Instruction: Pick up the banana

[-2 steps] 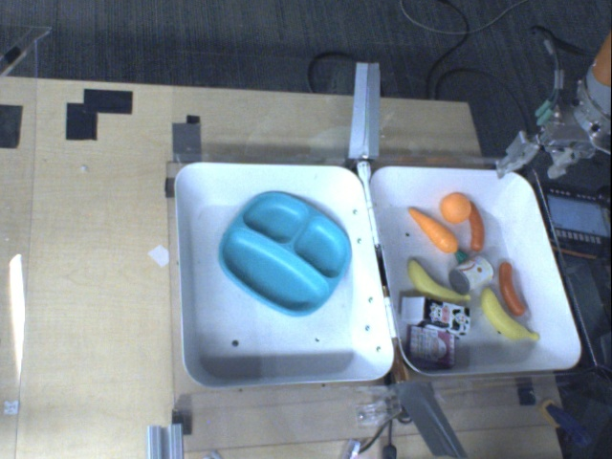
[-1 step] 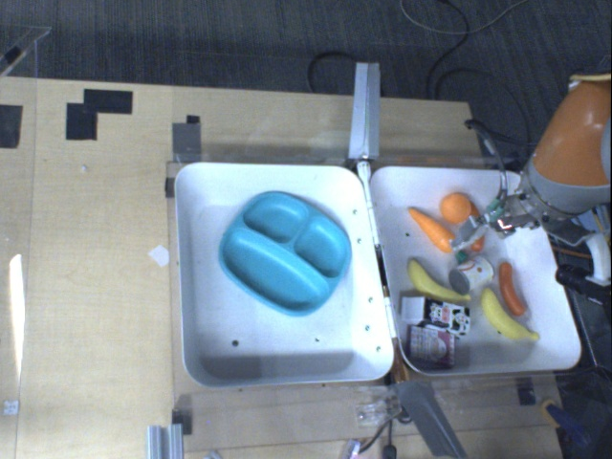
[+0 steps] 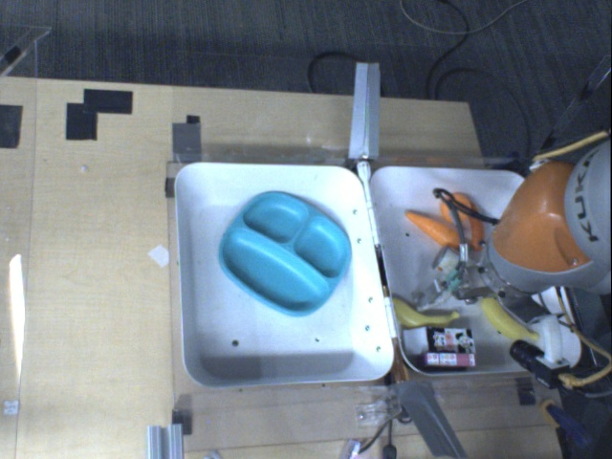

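On the left, the wooden bench (image 3: pixel 86 256) lies pale and bare apart from a few black squares (image 3: pixel 98 110) stuck near its far edge. Next comes the left bin (image 3: pixel 196 285), which holds a blue divided plate (image 3: pixel 285 250) lying near its middle, tilted a little against the bin's edges. A metal rail (image 3: pixel 365 113) runs up from the seam between the two bins.

The right bin (image 3: pixel 392 194) holds the work. An orange carrot (image 3: pixel 430 225) lies in its upper part. Below it, near the bin's front, the banana (image 3: pixel 421 312) lies flat on the bin floor, its yellow body partly hidden under the arm's wrist, with what looks like its other end showing yellow further right. Just in front of it sits a small dark box with a red and white label (image 3: pixel 449 345).

The gripper (image 3: pixel 459 280) hangs low over the bin, just above and beside the banana. The fingers are too cluttered with cables and metal parts to read, so I cannot tell how the jaws stand. The grey and orange arm (image 3: pixel 550 223) fills the bin's right side.

By my reading, the approach is done but the pick is not: the banana rests in the bin, so the grasp and lift remain. Beyond the bench, dark carpet with loose cables (image 3: pixel 449 12) covers the floor.
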`<state>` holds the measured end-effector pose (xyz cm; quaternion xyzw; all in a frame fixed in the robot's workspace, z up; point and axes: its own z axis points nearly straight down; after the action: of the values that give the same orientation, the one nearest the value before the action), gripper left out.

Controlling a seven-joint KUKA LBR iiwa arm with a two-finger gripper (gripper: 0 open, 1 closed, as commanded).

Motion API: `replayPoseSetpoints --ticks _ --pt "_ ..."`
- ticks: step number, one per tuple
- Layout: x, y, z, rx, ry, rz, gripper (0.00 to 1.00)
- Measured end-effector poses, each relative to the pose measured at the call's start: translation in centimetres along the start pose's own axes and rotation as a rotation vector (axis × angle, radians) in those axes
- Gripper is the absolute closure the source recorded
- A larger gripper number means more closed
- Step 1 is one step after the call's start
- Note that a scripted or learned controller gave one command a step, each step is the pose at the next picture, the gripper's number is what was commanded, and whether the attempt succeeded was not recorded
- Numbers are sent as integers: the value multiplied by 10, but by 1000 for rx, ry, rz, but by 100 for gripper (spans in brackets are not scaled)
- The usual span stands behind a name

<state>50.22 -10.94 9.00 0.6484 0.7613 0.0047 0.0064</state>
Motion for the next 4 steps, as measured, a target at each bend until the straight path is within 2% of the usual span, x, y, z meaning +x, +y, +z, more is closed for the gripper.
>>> replayPoseSetpoints --ticks 1,2,3,4 --pt "0 3 -12 -7 -1 -2 100" --pt "14 7 -1 1 -4 192 100" --pt "14 8 0 -1 -4 191 0" --pt "12 -12 -25 11 1 217 0"
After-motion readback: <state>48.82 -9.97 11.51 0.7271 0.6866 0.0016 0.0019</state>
